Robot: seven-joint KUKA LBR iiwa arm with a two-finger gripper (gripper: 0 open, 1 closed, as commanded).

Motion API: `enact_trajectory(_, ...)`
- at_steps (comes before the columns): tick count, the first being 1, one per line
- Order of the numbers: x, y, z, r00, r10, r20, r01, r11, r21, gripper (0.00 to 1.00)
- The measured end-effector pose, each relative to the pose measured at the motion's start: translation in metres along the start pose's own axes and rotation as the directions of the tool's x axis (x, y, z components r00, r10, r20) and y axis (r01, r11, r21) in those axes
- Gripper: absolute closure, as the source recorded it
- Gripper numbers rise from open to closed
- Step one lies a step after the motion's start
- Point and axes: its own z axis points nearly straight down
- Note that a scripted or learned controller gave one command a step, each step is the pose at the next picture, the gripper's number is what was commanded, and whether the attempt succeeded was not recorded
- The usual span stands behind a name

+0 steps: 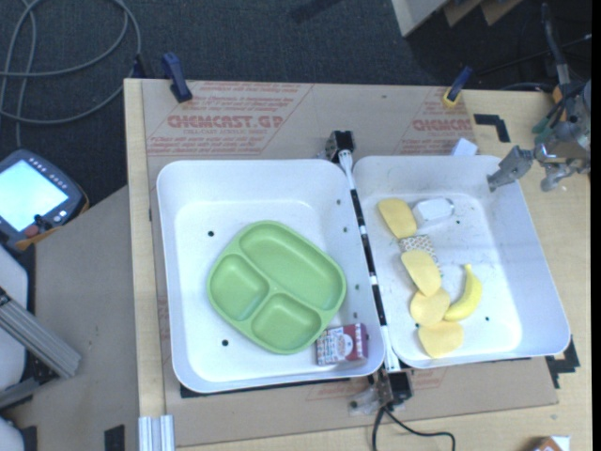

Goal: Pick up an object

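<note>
The bench point(282, 120) carries 2 white bins side by side, and I'll place everything from the right bin point(526, 252).

Just left of it, touching along the shared rim, sits the left bin point(188, 252), with a green tray point(275, 286) of 3 compartments lying in its middle and a small carton point(341, 344) at its near edge, close to the divide.

Inside the right bin, the food pieces run in a line down its left half: a yellow piece point(398, 218) at the far end, a pale object point(434, 209) just beside it, a speckled bit point(417, 244), then 3 more yellow pieces point(422, 272) toward the near edge. The banana point(466, 295) lies just right of those, its long axis running roughly far-to-near with a curve.

The gripper point(512, 169) hangs over the right bin's far right corner, on the arm reaching in from the right. I cannot tell how it is set, and nothing visible is held.

From there, every pickable item lies left and nearer to me; the banana looks the clearest target, well apart from the tool, so I'd judge a move inward across the bin is needed.
</note>
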Motion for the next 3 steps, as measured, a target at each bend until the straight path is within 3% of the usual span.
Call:
enact_trajectory(1, 0.042, -0.043, 0.078, 1.000, 0.000, -0.001, 0.000, 1.000, 0.002, 0.00)
enact_trajectory(2, 0.024, -0.087, 0.128, 1.000, 0.001, -0.001, -0.001, 1.000, 0.002, 0.00)
enact_trajectory(3, 0.033, -0.112, 0.164, 1.000, 0.001, -0.001, -0.001, 1.000, 0.001, 0.00)
